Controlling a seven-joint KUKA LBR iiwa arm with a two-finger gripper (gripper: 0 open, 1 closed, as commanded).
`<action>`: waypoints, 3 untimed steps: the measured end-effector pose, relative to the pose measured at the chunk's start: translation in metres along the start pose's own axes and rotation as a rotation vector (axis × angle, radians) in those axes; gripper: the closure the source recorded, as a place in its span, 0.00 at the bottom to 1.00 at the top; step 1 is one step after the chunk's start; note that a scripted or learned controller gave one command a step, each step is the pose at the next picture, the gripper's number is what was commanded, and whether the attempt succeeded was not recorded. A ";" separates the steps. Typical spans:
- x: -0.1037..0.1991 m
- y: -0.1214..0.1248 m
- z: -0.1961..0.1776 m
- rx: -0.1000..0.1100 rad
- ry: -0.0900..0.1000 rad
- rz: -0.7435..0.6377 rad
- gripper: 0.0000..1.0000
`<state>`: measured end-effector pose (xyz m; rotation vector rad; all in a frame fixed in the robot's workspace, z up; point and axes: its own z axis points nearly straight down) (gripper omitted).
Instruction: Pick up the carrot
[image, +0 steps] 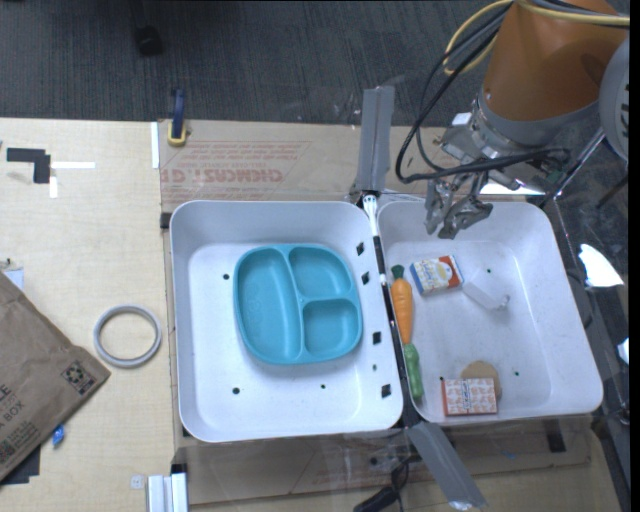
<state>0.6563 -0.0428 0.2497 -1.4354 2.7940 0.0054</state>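
Note:
The carrot (402, 305), orange with a green top, lies along the left wall of the right bin (560, 300), pointing toward the front. My gripper (455, 217) hangs over the back of that bin, up and to the right of the carrot, well apart from it. Its fingers (470, 212) sit close together with nothing between them.
The right bin also holds a small white carton (436, 274), a clear white piece (486, 292), a green item (412, 372), a tan disc (480, 371) and a red-and-white packet (469, 396). A teal divided plate (298, 303) rests in the left bin (200, 330). A tape roll (127, 334) lies on the bench.

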 end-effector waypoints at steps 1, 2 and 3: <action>0.065 -0.018 0.151 -0.001 -0.001 -0.413 1.00; 0.062 0.072 0.060 0.000 -0.001 -0.278 1.00; 0.062 0.072 0.060 -0.001 0.000 -0.278 0.00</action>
